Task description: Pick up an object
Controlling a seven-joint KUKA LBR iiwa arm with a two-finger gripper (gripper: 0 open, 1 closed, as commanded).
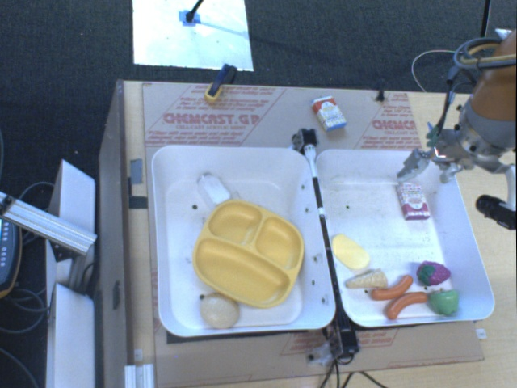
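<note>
Sausages [397, 295] are seen lowest in the right bin [472, 241]. Above them, the gripper [430, 164] hovers with fingers apart over the red-white packet [413, 200]; descent and closing are judged next.

arm [490, 95] in from right edge of frame, orange band visible above grey wrist, cables looped over top of arm, gripper [430, 162] angled down-left, two fingers splayed apart, nothing between them
</note>
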